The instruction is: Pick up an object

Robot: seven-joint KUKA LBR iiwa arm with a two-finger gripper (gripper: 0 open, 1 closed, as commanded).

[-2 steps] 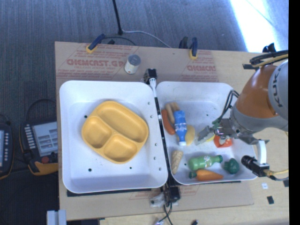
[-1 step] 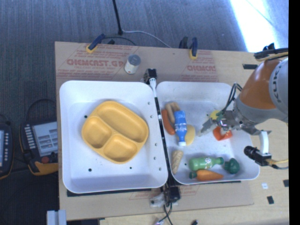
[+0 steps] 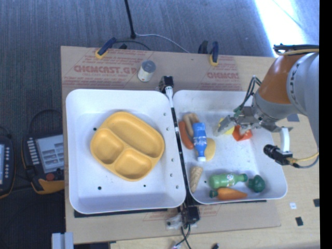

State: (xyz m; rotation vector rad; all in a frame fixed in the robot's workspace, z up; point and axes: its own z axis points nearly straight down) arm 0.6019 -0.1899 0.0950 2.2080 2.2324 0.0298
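Reaching in from the right, the arm (image 3: 290, 84) hangs over the right bin (image 3: 270, 188), its orange band above the wrist catching the light. The pincer (image 3: 228, 124) sits low over the bin's upper middle, pointing left. Something yellowish shows at its tip, but I cannot tell whether the pincer is clenched or released, or whether it grasps anything. A red piece (image 3: 241, 134) lies just beside it, partly under the wrist.

Left of the pincer, near the bin's left wall, a blue bottle (image 3: 199, 137) lies lengthwise with a white cap at its lower end, resting over a pale yellow disc (image 3: 210, 149). Beside the bottle are a sausage (image 3: 185, 134) and a bun-coloured roll (image 3: 193, 119). Lower down, a corn cob (image 3: 195, 176) lies against the left wall. Along the bin's near edge sit a green bottle (image 3: 227, 180), a dark green vegetable (image 3: 256, 182) and a carrot (image 3: 231, 193), close together.

The left bin (image 3: 83, 191) holds a yellow tray (image 3: 127, 145) with three compartments, set at a slant near the middle.

Both bins rest side by side on the tabletop (image 3: 104, 66), a brown board with red lettering. A small grey and white roll (image 3: 146, 70) stands on it behind the left bin, and two clamps (image 3: 213, 53) grip its far edge. A black cable (image 3: 127, 12) runs up away from the board.
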